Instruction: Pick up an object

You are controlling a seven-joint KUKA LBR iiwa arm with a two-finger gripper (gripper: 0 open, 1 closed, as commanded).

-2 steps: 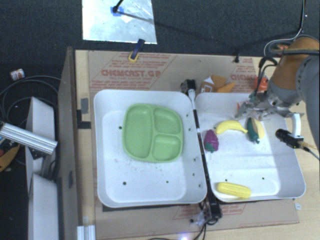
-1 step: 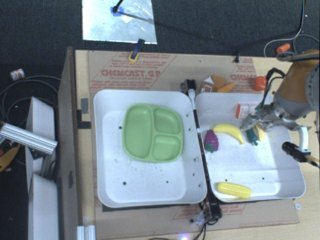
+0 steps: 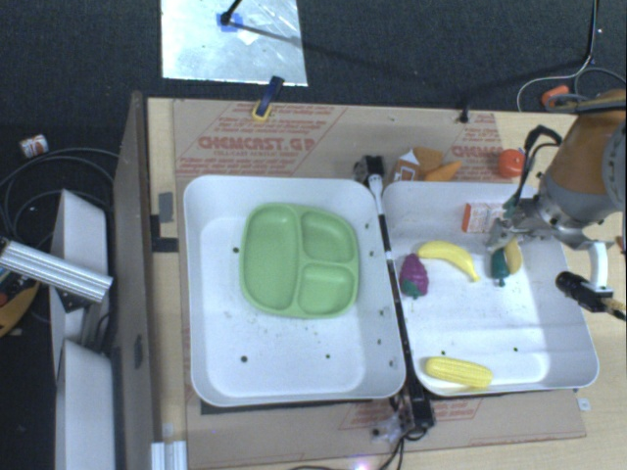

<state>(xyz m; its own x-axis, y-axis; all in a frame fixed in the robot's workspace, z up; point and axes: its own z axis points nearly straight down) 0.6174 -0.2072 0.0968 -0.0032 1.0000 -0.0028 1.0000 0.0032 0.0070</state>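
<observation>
Pick-up, early stage — nothing lifted. Arm (image 3: 588, 169) enters from the right and stands low over the right bin (image 3: 549, 360), its gripper (image 3: 506, 231) at the bin's upper right part, just above a small yellow-and-green object (image 3: 506, 260) lying on the bin floor; whether they touch cannot be told. Gripper state: cannot tell, the end being small and dark against the arm. No item shows between its parts, so the grasp and the lift are judged as left to do. Candidates in the right bin: banana (image 3: 449, 258) near the middle, purple piece (image 3: 414, 277) just beside it toward the divider, corn cob (image 3: 457, 370) at the near edge, a white-and-red packet (image 3: 478, 217) at the far side (partly behind the arm). Left bin (image 3: 220, 360): one green divided plate (image 3: 299, 259), otherwise specks only. Surface: both bins sit side by side on printed cardboard (image 3: 255, 140) over the bench; orange pieces (image 3: 441, 169) and an orange ball (image 3: 510, 163) lie on the cardboard behind the right bin. Room: dark carpet (image 3: 78, 47), a foil-like sheet (image 3: 233, 27) — cables (image 3: 49, 179) and grey equipment (image 3: 54, 272) at left.
</observation>
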